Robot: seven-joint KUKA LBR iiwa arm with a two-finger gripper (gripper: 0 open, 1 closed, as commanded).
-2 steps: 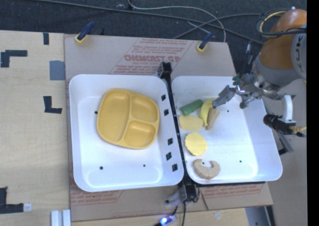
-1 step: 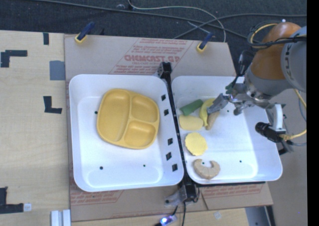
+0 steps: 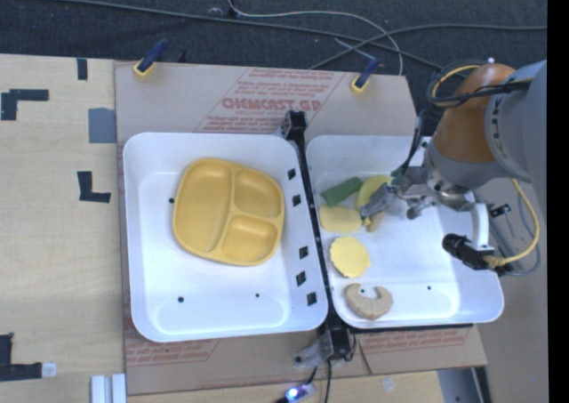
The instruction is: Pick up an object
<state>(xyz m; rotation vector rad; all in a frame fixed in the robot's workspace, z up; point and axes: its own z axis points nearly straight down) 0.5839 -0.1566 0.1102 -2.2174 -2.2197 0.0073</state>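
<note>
On the left, the left bin holds a yellow divided plate, lying flat toward its upper middle and well apart from the action. Across the black divider clips, the right bin carries a tight cluster of small items along its left side: a green piece at the top, a pale yellow slice just below it, a round yellow disc under that, and a tan bitten cookie-shaped piece near the front wall. A yellow curved piece lies just right of the green one, touching or nearly touching it. The gripper is down at this cluster, its dark tips at the lower edge of the yellow curved piece, which looks like the intended target; whether the tips are apart or closed cannot be told from this angle, and nothing is clearly pinched between them. Further right the grey arm with its orange band leans in over the bin's edge. The risk, as I judge it, comes from crowding: the target sits against its neighbours, so a closing finger could land on two pieces at once, or shove the flat slice aside instead of gripping. A shallow hold on a thin curved edge could also slip free on the lift.
</note>
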